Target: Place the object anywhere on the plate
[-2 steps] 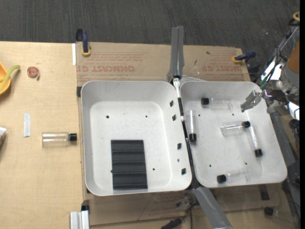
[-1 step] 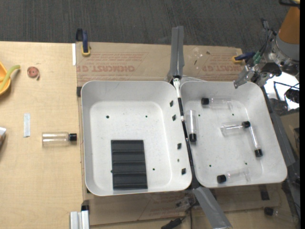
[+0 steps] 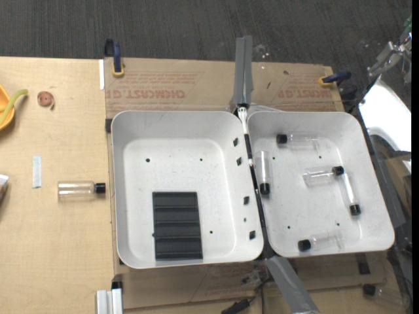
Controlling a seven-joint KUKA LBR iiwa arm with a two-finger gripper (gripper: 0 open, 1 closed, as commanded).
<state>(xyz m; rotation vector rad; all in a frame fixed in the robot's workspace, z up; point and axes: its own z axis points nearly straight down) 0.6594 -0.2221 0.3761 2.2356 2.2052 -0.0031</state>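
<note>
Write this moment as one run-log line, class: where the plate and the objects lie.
plate: black ribbed plate in left bin | objects: five clear vials in right bin | placed: not yet

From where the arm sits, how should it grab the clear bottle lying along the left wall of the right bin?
Grip the clear bottle across its transparent body near the middle, coming straight down from above. It lies flat, lengthwise along the wall, black cap toward the camera. The fingers would probably have to straddle it left to right, and the divider wall sits very close, so room for the wall-side finger looks tight.
</note>
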